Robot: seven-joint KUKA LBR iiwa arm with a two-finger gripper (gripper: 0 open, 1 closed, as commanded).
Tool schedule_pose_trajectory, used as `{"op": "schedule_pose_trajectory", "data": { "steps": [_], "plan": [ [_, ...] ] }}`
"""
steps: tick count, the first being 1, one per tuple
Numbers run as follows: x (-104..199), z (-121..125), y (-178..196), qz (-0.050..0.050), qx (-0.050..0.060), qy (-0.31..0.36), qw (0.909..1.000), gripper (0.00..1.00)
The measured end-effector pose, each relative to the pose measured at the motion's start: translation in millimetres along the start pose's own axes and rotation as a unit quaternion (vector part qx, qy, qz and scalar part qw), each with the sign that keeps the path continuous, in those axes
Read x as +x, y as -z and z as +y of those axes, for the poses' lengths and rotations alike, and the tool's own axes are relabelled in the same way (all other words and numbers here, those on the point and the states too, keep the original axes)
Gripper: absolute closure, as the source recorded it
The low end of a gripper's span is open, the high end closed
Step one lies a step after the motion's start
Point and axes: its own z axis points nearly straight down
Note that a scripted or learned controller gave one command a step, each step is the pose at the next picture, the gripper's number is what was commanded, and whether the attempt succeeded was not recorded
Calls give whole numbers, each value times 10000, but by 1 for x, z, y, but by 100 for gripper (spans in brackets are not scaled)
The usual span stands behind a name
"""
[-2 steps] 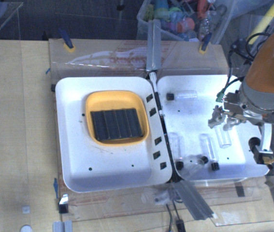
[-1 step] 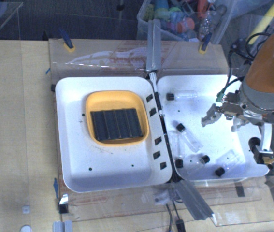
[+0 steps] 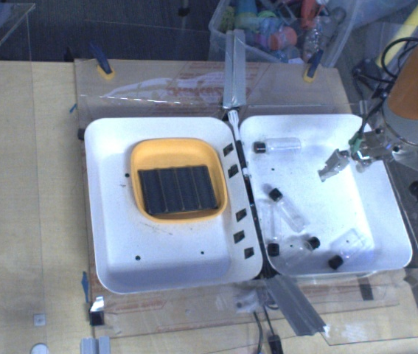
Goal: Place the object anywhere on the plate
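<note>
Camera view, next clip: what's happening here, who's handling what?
A grey KUKA arm reaches in from the right, its two-finger gripper above the right white bin. That bin holds several clear plastic vials with black caps, scattered about. The left white bin holds a yellow rounded-square plate with a dark ribbed rectangular block lying on it. No vial shows between the gripper's fingers.
</note>
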Motion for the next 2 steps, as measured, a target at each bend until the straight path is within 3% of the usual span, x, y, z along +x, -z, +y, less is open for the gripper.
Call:
{"op": "schedule_pose_trajectory", "data": {
  "steps": [1, 2],
  "plan": [
    [-47, 8, 39, -6, -6, 537, 9986, 0],
    [-80, 63, 53, -8, -6, 962, 9954, 0]
  ]
}}
